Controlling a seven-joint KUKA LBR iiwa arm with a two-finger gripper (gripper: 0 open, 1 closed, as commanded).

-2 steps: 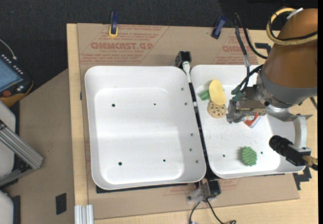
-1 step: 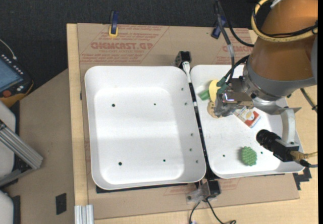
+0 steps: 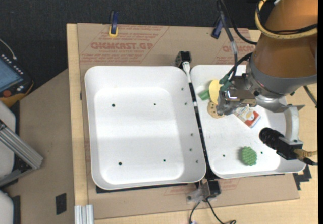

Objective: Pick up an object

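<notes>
Cardboard, brown and printed in red, covered your worktop. It was a flat matt sheet, and I judge it was there to give both bins a level seat. White moulded plastic made the left bin, smooth, shallow and round-cornered. It butted against the left wall of the right bin, so the two rims touched.

Grey metal and a glossy orange band made up the arm, which reached over the right bin's far half from its right side. The wrist hung low above the cluster there, probably because the target lay in that cluster. You could not tell how the jaws stood, because the wrist housing hid them from above, so no hold on anything could be claimed.

Your candidates all lay inside the right bin:
- A red-and-white packet, flat and crinkly, lay near the right bin's middle, partly under the wrist.
- A yellow piece, smooth and curved like toy fruit, sat towards the right bin's far-left corner.
- A green ball, knobbly all over, sat apart from the rest by the right bin's near wall.
- A tan disc, thin and dotted, lay near the right bin's left wall.
- A small green scrap sat against the yellow piece, between it and the right bin's left wall.
</notes>
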